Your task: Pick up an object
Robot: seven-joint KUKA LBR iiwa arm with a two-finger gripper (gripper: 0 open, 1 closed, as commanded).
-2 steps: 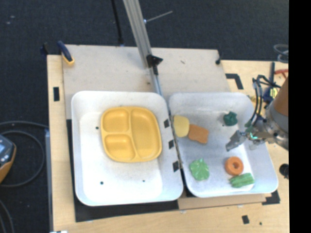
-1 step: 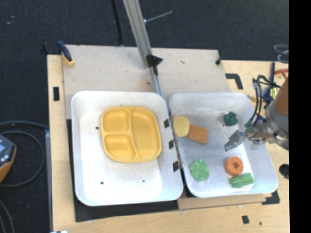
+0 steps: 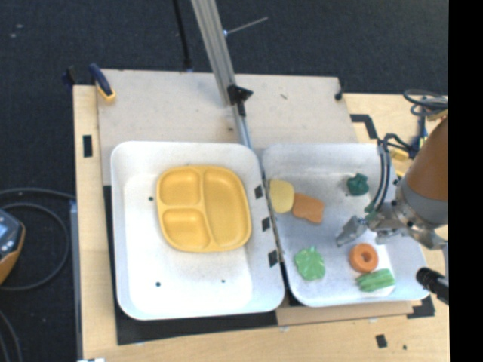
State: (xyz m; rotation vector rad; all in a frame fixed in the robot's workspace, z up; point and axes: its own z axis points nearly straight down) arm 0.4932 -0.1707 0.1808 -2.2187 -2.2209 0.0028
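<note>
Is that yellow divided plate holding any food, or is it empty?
Empty. The yellow plate lies flat in the left bin, and all three of its compartments show bare yellow. The toy foods lie in the right bin.

A yellow three-compartment tray [image 3: 204,208] lies in the left white bin [image 3: 136,277], beside a slanting metal pole [image 3: 215,44].

A divided plate [image 3: 204,207] sits mid-way in the left bin [image 3: 136,285]. In the right bin [image 3: 317,161], two blocks [image 3: 294,202] lie against its left edge, a ring [image 3: 364,258] near its front-right corner, the gripper [image 3: 355,232] just behind it.
</note>
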